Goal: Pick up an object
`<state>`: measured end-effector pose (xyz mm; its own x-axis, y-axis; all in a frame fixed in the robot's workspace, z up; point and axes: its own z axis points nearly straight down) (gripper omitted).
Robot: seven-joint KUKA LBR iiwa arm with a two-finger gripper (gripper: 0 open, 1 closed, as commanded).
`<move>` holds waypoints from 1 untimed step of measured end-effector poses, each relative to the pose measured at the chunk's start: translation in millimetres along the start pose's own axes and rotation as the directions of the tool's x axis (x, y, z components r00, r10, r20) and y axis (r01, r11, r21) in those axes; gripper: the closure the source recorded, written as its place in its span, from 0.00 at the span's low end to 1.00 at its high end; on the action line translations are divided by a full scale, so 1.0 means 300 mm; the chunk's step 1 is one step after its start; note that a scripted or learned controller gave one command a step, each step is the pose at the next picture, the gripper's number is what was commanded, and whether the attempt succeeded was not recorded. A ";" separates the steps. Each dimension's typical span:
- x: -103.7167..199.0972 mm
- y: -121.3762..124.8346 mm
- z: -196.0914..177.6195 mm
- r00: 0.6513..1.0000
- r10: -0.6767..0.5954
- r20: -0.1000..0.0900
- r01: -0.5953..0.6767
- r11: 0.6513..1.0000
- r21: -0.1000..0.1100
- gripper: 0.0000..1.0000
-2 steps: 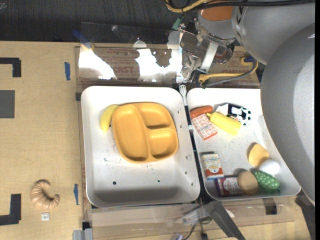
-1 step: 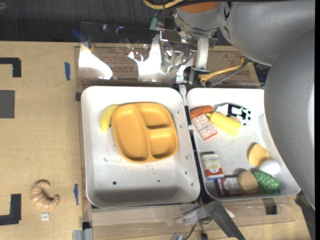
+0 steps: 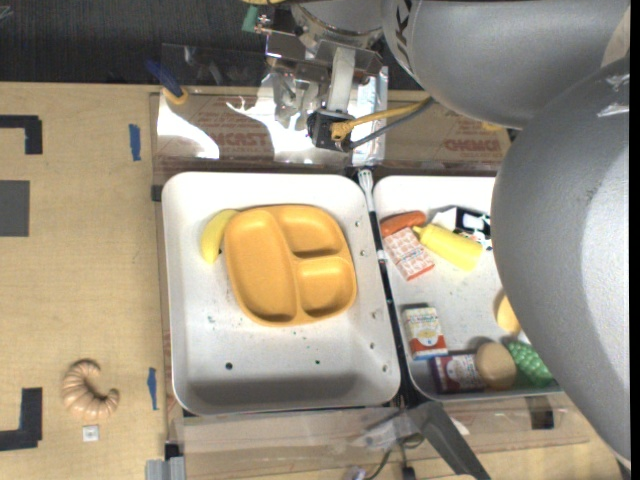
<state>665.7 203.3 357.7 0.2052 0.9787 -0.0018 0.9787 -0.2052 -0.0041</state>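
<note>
Wooden bench (image 3: 80, 268) with two white bins side by side. We see no object yet taken. Candidates lie in the right bin (image 3: 395, 193): a yellow block (image 3: 450, 246) near its far edge, a red-and-white carton (image 3: 409, 255) just beside it, a small box (image 3: 424, 330) and a jar (image 3: 462, 370) toward the near edge. The left bin (image 3: 190, 368) carries an orange divided tray (image 3: 290, 263) over a banana (image 3: 211, 234). The gripper (image 3: 320, 93) hangs beyond the bins' far edge, carrying nothing; we cannot tell its opening. We judge a well-separated piece the best target.
</note>
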 end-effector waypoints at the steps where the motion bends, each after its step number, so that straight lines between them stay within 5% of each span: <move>1: 0.075 -0.013 -0.098 0.992 0.123 0.001 -0.123 0.992 -0.001 1.00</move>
<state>666.6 226.1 387.1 0.3241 0.9460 -0.0032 0.9460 -0.3242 -0.0028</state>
